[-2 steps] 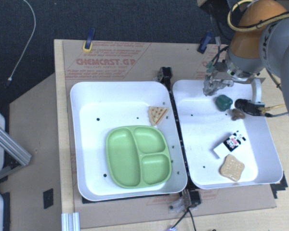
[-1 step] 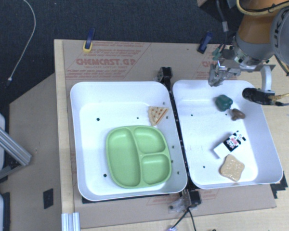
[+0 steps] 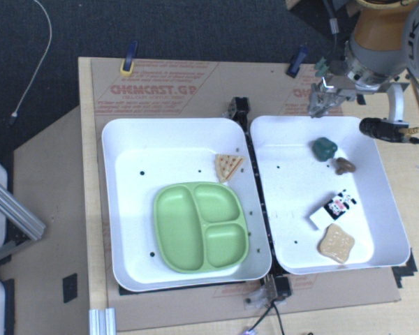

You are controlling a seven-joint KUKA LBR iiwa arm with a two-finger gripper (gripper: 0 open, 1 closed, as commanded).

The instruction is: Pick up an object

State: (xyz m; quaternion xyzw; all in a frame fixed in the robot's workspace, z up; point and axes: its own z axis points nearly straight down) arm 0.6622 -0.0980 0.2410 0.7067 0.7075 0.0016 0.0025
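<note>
Two white bins sat side by side on the table [image 3: 98, 187]. The left bin [image 3: 126, 152] carried a green divided plate [image 3: 200, 226] in its near half, and a small waffle-patterned wedge [image 3: 228, 166] lay just beyond the plate's far edge, close to the wall shared with the other bin.

The right bin [image 3: 293, 187] held the loose pieces. A teal lump [image 3: 325, 148] lay toward the far right, with a small brown piece [image 3: 345, 165] just beside it. Nearer the camera, a black-and-white block [image 3: 337, 207] lay tilted, with a tan toast-shaped piece [image 3: 336, 243] just below it. They lay well spread, which left room around each for a descent from above, except that the paired pieces crowded each other.

The pincer [image 3: 323, 107] hung over the far rim of the right bin, at the end of the arm [image 3: 380, 26] reaching in from the right. Its fingers looked slightly apart with nothing between them. It stood apart from every piece, so no pick had begun. Of all the pieces the teal lump lay nearest to it, the likeliest target judged by position alone.

A short move toward the camera and a drop would be needed for that lump. The brown piece could be nudged in the closing. Blue clamps [image 3: 297, 61] gripped the far edge of the board beneath the bins, presumably to keep it from sliding.
</note>
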